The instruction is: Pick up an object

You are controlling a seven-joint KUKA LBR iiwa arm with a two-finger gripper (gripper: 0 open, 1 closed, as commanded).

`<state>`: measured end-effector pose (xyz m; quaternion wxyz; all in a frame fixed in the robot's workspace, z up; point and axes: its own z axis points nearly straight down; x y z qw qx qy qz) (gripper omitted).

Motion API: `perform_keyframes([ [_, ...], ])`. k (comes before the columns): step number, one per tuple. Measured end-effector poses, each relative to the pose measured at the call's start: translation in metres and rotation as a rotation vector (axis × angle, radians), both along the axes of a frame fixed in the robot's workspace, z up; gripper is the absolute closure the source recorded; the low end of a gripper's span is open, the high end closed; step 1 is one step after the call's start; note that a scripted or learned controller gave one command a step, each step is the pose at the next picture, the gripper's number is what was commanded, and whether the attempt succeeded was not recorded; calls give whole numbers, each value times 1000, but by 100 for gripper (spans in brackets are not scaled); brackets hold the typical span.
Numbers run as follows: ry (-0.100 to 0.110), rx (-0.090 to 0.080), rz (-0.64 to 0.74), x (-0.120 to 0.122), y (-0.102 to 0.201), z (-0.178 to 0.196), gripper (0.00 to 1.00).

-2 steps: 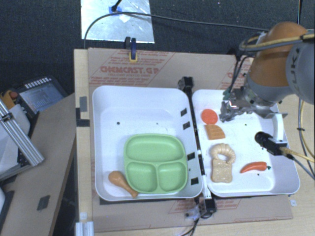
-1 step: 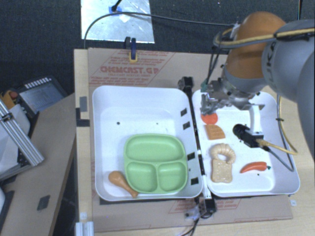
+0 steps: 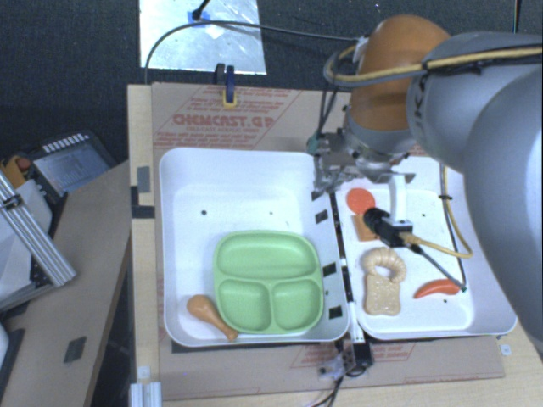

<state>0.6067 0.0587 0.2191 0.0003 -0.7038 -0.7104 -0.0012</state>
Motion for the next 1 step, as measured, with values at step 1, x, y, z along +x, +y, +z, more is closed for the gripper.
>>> perform_keyframes([
  [1, -1, 0, 0, 15, 43, -2, 100],
])
